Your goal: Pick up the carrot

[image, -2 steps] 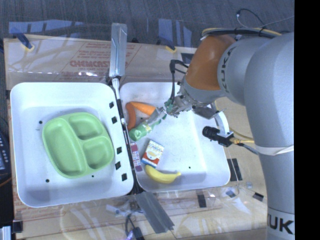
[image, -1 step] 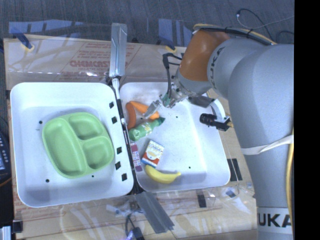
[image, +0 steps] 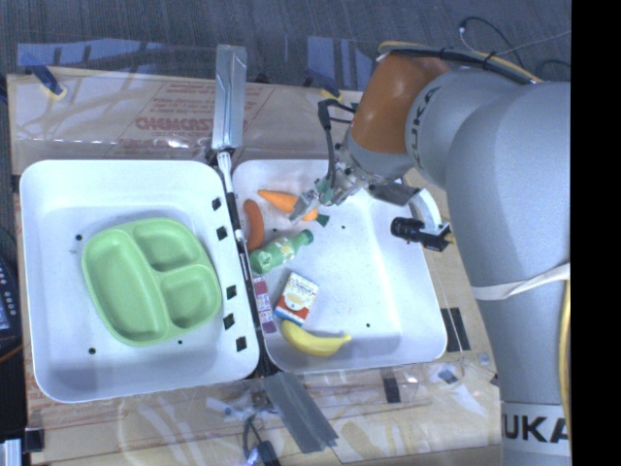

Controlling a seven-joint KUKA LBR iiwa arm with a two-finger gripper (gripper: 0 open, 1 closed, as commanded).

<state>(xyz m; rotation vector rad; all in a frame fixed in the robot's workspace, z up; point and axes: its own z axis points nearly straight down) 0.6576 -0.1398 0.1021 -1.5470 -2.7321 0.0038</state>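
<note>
You see the claw (image: 323, 198) low in the right shallow white plastic bin (image: 408, 289), at its far part, and its tip is just beside the right end of the small orange tapered carrot (image: 278, 201), perhaps touching it. I cannot tell if the claw is open or closed, because the picture is too small and blurred at that place, so I cannot say that the carrot is gripped. The carrot lies flat on the bin floor, to the left of the claw. A little below and left of the claw there is a reddish-orange sausage-like thing (image: 253, 223) close to the bin's left wall, and below the claw lies a green plastic bottle (image: 280, 251) on its side. Further toward the near wall you find a small white and orange carton (image: 297, 298) and a yellow banana (image: 313, 340). Well to the left of the claw, in the left white bin (image: 49, 289), rests a light green divided plastic tray (image: 152, 280). As I judge it, the approach is done, but the lift is not yet done; you must still see a firm grip and the carrot raised.
</note>
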